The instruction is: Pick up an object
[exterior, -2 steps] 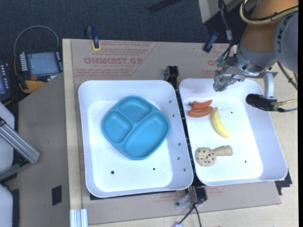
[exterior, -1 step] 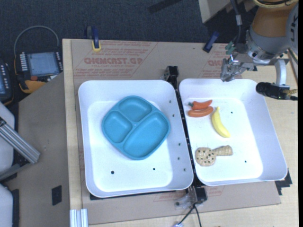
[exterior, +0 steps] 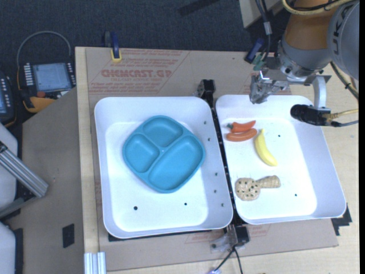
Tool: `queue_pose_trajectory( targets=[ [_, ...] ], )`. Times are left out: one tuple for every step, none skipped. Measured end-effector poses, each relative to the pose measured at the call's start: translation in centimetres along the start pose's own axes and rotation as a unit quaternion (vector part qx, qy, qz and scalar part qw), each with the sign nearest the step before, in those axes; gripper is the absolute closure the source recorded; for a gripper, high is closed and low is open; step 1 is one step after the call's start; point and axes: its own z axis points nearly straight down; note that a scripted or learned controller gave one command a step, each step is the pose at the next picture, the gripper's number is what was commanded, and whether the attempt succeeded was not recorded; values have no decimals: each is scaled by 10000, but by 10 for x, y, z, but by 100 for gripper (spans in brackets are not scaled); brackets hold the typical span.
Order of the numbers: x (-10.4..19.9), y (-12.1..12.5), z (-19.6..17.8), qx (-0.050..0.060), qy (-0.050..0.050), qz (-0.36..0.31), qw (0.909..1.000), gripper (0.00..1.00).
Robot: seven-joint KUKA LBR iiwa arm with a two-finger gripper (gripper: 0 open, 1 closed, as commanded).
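Two shallow white bins sit side by side on the worktop (exterior: pixel 85 153), which is covered with a sheet of brown cardboard. The left bin (exterior: pixel 114 210) holds a blue divided plate (exterior: pixel 163 153) with three compartments, lying flat near the bin's middle. The right bin (exterior: pixel 319 181) holds three small things. A yellow banana (exterior: pixel 264 149) lies with its long axis running from upper left to lower right, its upper tip just beside the hot dog and its lower tip pointing toward the bin's near right corner. The hot dog (exterior: pixel 242 131), red-orange, lies almost crosswise in the bin, its long axis close to horizontal with the right end tilted slightly up, and it sits near the bin's left wall. Below both, a tan, speckled toy (exterior: pixel 255 186) with a round head at the left and a narrow handle reaching right lies roughly horizontal, well apart from the banana. The grey arm with its orange band (exterior: pixel 311 16) reaches in from the upper right, and the claw (exterior: pixel 260 93) hangs over the far left corner of the right bin, above the hot dog and apart from it. Nothing can be seen between its tips; how far they are parted cannot be told from this angle.
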Motion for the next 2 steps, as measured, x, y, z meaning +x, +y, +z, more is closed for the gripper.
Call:
queue_pose_trajectory(
  targets=[
    [49, -7, -3, -1, 5, -5, 10000, 100],
    [103, -3, -1, -15, 1, -6, 10000, 100]
  ],
)
